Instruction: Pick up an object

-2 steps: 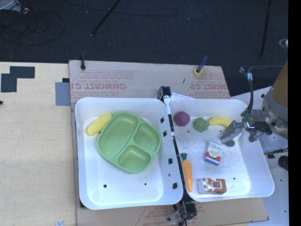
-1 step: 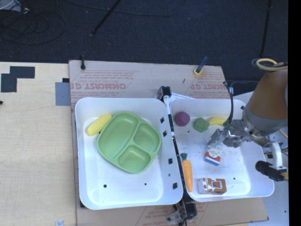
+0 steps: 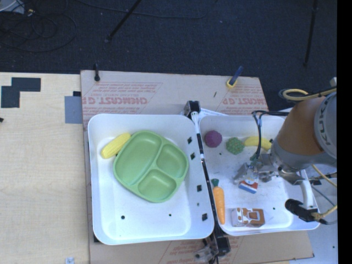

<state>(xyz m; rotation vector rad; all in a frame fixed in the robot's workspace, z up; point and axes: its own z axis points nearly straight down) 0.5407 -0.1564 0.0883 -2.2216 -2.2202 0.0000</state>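
gripper point(image 3: 248, 176) hovered over the little red-white-blue block point(image 3: 248, 187), couldn't tell if it was open; carrot point(image 3: 219, 202) at 8 o'clock might've gotten bumped.

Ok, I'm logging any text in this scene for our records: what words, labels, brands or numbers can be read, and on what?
"CHEMCRZT": red print, seen upside down, on the cardboard sheet behind the left bin.
Red print on the cardboard behind the right bin: partly cut off, too unclear to read.
Red print on the cardboard's front edge: too blurred.
Small box in the right bin: markings too small to read.
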